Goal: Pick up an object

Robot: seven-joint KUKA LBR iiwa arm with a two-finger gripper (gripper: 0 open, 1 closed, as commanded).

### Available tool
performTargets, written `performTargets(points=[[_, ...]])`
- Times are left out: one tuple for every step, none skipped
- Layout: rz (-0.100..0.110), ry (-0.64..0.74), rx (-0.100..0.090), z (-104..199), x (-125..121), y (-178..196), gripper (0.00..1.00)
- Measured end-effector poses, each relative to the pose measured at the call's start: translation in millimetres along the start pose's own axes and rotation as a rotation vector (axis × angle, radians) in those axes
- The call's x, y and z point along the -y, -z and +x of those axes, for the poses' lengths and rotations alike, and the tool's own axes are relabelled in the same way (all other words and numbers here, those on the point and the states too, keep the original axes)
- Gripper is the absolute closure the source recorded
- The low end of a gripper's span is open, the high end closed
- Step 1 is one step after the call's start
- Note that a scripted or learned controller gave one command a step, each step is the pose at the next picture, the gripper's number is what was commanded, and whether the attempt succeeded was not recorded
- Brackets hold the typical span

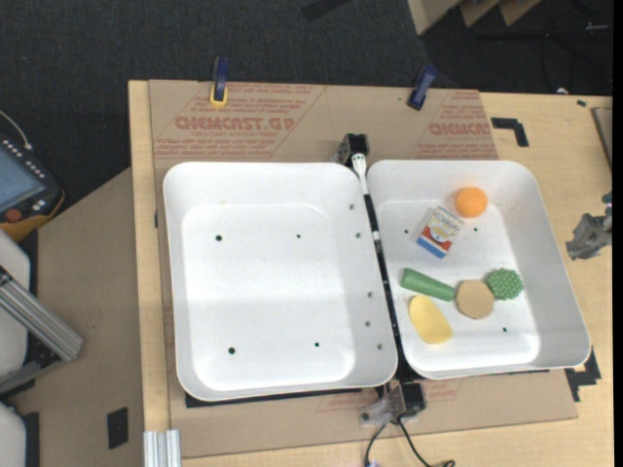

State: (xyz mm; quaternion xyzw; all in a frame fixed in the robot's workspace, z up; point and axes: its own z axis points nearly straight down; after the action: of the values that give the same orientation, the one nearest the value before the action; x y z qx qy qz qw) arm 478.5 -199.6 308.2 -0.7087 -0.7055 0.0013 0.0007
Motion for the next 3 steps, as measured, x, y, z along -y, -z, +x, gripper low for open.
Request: performTargets(points=[[-0.001,0.002,-0.001,-25.7,-0.5,-19.4,1.0],[-0.01,0.01,0.001,29.5,-1.7,41.1,1.0],[0.003,-0.001,-0.001,-27.2,-1.5,-30.1,1.0]])
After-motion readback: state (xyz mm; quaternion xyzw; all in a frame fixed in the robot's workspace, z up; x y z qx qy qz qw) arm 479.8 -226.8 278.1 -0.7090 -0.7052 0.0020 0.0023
